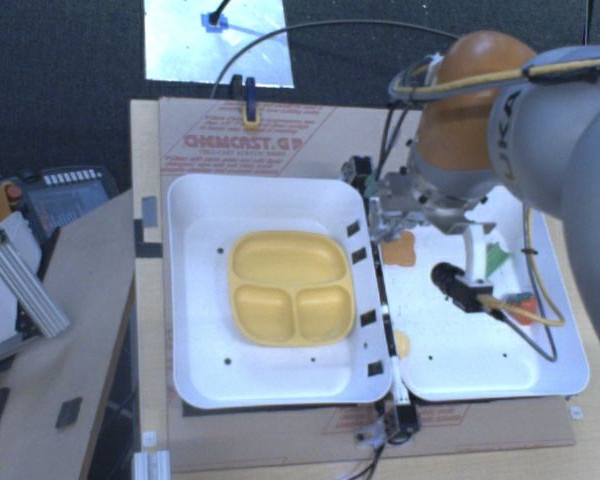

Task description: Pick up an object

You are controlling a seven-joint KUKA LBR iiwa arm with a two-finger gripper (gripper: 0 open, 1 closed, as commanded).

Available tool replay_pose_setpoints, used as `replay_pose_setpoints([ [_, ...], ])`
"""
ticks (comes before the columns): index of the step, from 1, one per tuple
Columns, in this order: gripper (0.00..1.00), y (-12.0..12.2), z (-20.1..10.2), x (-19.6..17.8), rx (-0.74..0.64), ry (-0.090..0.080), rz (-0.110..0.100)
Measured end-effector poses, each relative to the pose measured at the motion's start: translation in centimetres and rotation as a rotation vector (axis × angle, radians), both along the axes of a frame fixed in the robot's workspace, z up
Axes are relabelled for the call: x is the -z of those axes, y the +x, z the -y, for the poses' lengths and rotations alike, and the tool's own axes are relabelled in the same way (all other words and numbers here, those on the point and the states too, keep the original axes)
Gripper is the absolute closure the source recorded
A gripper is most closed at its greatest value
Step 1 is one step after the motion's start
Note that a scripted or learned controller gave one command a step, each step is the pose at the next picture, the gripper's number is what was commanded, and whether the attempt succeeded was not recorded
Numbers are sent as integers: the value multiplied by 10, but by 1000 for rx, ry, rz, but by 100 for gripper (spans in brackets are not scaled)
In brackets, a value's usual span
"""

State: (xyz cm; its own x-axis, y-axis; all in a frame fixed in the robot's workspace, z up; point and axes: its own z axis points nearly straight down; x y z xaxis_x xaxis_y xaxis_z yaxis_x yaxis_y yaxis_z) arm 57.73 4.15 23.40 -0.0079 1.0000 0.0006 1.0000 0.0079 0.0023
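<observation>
My gripper (388,220) hangs low over the far left corner of the right bin (480,368), close to the wall between the two bins. An orange-brown flat piece (401,251) lies just below it on the bin floor; whether they touch I cannot tell. A green piece (497,259) lies further right, partly behind the arm. A small red and orange thing (521,308) sits near the right wall. A pale yellow round piece (402,345) rests at the near left side of this bin.
The left bin (195,298) holds a yellow divided plate (289,286) in its middle. The arm's orange and grey body (480,108) covers the far part of the right bin. Cardboard (245,140) lies under both bins.
</observation>
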Motion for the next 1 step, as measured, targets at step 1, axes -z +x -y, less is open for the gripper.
replay_pose_setpoints([
  [1, 100, 32, -37, 14, 0, 0, 1],
])
